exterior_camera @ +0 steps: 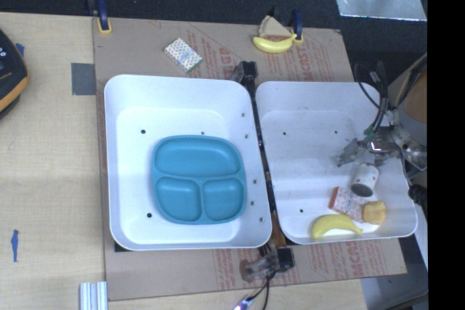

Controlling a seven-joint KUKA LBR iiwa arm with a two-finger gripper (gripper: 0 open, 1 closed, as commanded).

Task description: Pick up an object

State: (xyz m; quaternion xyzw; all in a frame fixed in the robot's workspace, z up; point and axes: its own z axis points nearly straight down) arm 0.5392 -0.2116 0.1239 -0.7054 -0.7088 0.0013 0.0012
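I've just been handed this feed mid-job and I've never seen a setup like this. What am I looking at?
This is one picture from a single camera fixed above the bench, looking down at a slant. The machine is a robot arm that reaches in from the right. Its hand hangs over the right bin, and I see nothing held in it.

Two shallow white bins sit side by side. The left bin holds a blue divided plate. The right bin has a banana, a small red packet and a yellow chunk, all near its front edge.

Behind the bins, outside them, lie a second banana and a patterned packet.

The job is to pick up an object. So far none has been picked up.
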